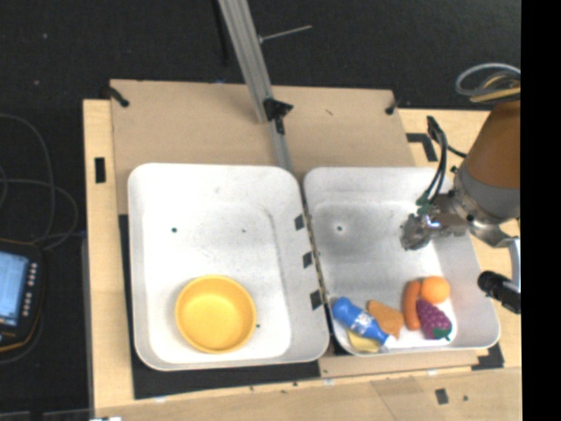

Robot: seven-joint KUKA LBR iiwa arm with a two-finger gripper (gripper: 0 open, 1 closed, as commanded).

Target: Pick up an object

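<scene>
The arm reaches in from the right, and its hand [419,231] hangs over the right bin [368,202]; I cannot tell its state. The bin's upper part is free. The toys lie along its near edge: blue bottle [352,315], carrot [411,302], orange [435,288], purple grapes [436,319]. A yellow bowl [216,313] sits in the left bin [210,204].

Arm reaches from right, claw [416,233] seemingly empty.

Light wood bench [101,235], brown board [193,125] laid toward far edge, two white bins [219,200] side by side touching mid-bench, reaching near edge.
</scene>
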